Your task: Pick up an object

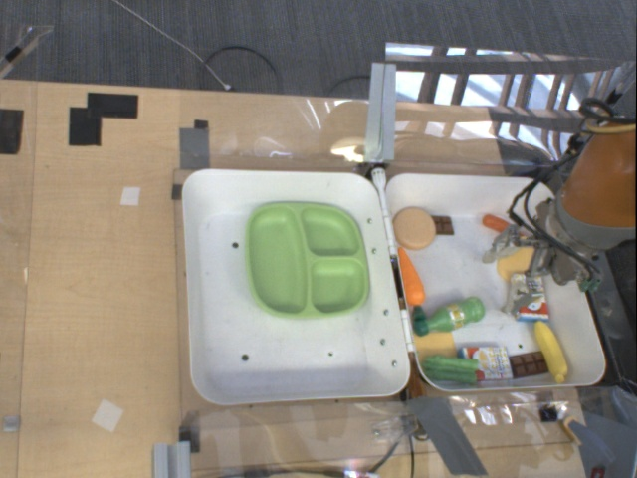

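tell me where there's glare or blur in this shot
Camera view: bright glare on the clear sheet behind the bins and on the metal rack at top right; the claw and orange-banded arm look slightly soft; the green plate is evenly lit, sharp, with faint shadow.

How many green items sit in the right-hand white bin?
2: a green plastic bottle mid-bin beside the orange carrot, and a dark green vegetable at the front wall. The arm may hide others.

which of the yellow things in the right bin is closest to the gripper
The pale yellow wedge, right beside the gripper. The banana lies further down near the bin's corner, and the yellow block sits across the bin.
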